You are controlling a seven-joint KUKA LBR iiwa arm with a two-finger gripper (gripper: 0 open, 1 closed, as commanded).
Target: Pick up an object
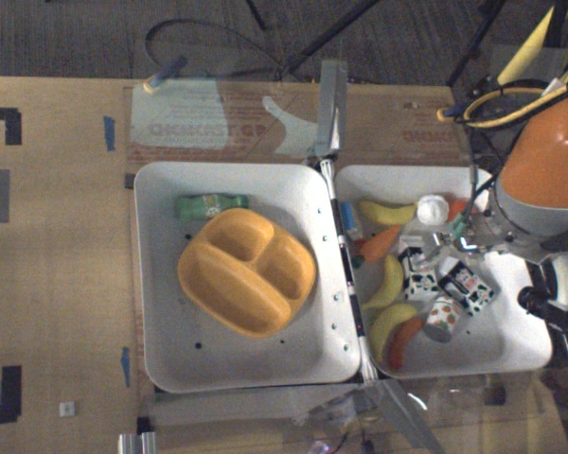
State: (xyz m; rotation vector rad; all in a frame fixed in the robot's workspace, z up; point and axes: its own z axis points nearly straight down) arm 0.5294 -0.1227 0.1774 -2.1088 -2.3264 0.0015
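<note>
Two bins on the table (57,253): left bin (156,348) has an orange divided plate (248,270) and a green packet (211,204). Right bin (511,348) holds the candidates, crowded at its left half: bananas (388,287), carrot (380,244), two cow-print cartons (467,287), small cup (441,320). Hand (447,244) sits low over that cluster, likely targeting a carton. Can't tell whether it's open or closed; nothing visibly gripped.

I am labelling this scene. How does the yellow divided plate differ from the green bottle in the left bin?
The yellow divided plate is far larger than the green bottle. The plate is wide and shallow with compartments; the bottle is slim, lying on its side. The plate sits mid-bin, the bottle near the far wall. Both lie in the left bin.
</note>
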